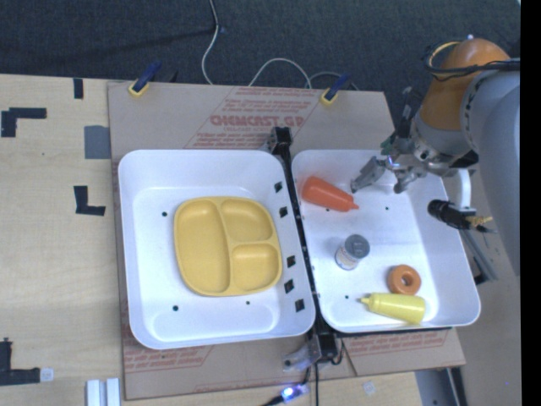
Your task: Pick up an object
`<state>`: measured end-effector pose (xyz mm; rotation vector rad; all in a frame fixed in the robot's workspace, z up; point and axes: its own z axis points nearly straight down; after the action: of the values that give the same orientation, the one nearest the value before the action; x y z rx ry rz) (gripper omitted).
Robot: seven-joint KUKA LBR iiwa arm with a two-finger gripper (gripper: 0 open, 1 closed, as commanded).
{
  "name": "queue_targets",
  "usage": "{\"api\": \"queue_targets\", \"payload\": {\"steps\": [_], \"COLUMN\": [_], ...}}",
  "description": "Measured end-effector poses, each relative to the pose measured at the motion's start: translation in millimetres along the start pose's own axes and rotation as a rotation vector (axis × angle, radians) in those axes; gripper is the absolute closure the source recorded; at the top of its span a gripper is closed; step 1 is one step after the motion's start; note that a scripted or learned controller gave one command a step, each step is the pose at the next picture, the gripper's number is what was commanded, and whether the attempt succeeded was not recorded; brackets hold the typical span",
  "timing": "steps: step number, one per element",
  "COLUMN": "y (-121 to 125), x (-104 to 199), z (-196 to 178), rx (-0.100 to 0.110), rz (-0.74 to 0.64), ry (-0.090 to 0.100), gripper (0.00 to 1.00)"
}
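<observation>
- my gripper (382, 178) hangs over the far part of the right bin (439, 315), fingers spread, holding nothing.
- the orange carrot (327, 194) lies just left of my fingertips, near the bin's left wall.

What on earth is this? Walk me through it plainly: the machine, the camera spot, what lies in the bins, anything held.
One camera looks down at a slant on a bench. The grey arm with an orange band is a robot; its gripper hangs open in the right bin, holding nothing. That bin holds an orange carrot close beside the gripper, a small grey can, an orange ring and a yellow bottle. The left bin holds a yellow divided plate.
</observation>
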<state>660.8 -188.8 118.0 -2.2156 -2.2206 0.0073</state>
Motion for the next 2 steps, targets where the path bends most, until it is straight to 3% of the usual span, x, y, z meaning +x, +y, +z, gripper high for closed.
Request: {"api": "queue_targets", "payload": {"steps": [1, 2], "y": [0.3, 1.5], "x": [0.9, 0.9], "z": [35.1, 21.8], "rx": [-0.006, -0.009], "rz": [-0.001, -0.002], "ry": [-0.002, -0.004], "gripper": [0.0, 1.0]}}
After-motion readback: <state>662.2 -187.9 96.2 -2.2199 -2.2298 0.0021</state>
